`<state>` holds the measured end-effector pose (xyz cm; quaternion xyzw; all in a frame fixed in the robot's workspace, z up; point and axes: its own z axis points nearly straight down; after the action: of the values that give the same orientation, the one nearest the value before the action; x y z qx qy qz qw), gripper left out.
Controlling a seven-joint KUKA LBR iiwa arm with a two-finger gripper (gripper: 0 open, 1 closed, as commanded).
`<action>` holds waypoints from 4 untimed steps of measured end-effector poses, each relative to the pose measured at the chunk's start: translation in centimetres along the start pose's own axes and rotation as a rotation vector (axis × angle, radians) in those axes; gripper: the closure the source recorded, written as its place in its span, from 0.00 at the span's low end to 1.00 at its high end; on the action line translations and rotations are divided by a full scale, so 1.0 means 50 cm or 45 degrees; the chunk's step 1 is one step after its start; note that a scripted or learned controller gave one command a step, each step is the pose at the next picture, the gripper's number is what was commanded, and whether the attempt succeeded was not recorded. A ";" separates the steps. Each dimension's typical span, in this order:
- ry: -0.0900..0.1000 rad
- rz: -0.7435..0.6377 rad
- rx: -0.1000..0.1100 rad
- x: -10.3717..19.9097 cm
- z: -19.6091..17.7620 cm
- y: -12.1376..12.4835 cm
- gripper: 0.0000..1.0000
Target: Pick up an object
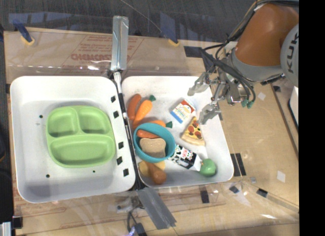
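We see two white bins side by side, and we take the blue bowl [154,141] in the right bin [167,83] as our landmark. The bowl holds a slice of bread [154,146]. Up and left of the bowl lie two carrots [138,107], touching its rim. Up and right of it stands a small blue-and-white carton [182,111], and just right of the bowl lies a pizza slice [194,132]. Below and right of the bowl sit a black-and-white carton [186,157] and, beyond it, a green pear [207,167]. Below the bowl lies a brown bread roll [153,172]. Far left of the bowl, in the left bin [30,90], rests a green tray [80,136].

The gripper [209,98] hangs up and right of the bowl, above the bin's right corner. Its fingers [209,113] are spread apart and hold nothing.
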<state>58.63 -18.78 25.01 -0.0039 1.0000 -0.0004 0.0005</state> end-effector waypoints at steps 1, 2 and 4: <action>0.004 0.088 -0.002 0.003 0.001 0.020 0.00; -0.005 0.044 0.001 -0.033 -0.028 0.004 0.00; 0.001 0.413 -0.004 0.024 0.313 0.068 0.00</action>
<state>57.40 -15.39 9.33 0.1576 0.9875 0.0013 0.0001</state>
